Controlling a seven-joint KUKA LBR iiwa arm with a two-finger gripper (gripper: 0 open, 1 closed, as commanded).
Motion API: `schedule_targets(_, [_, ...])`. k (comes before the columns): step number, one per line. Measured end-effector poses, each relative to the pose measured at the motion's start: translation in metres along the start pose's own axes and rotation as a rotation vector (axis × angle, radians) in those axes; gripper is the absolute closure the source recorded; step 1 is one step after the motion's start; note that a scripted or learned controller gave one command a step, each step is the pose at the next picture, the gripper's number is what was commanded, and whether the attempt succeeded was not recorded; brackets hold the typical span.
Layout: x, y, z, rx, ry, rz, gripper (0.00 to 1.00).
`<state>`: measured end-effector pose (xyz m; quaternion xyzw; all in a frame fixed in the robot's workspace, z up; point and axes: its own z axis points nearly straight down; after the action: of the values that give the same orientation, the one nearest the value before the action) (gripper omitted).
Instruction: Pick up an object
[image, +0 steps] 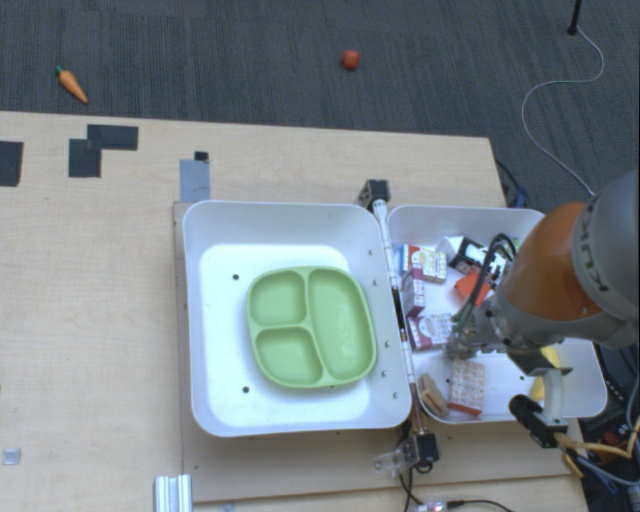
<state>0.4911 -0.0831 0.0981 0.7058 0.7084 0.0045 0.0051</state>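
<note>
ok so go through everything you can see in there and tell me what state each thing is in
Tray: flat in the left bin, upright, three compartments with nothing in them.
Packets: piled loosely in the right bin.
Arm: reaching in over the right bin.
Tool: low over the packets; grip hidden.
Carrot: lying on the floor.
Red ball: on the floor.

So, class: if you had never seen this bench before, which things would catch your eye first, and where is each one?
First, the pale green three-compartment plastic plate, lying alone in the left white bin. Next, the grey arm with its orange band, reaching in from the right over the right white bin, which holds a jumble of small packets. Beyond the bench, a small red ball and an orange carrot lie on the dark carpet.
</note>
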Motion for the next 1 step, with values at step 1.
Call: schedule_targets(1, [0.0, -0.0001, 0.0001, 0.0, 0.0, 0.001, 0.0])
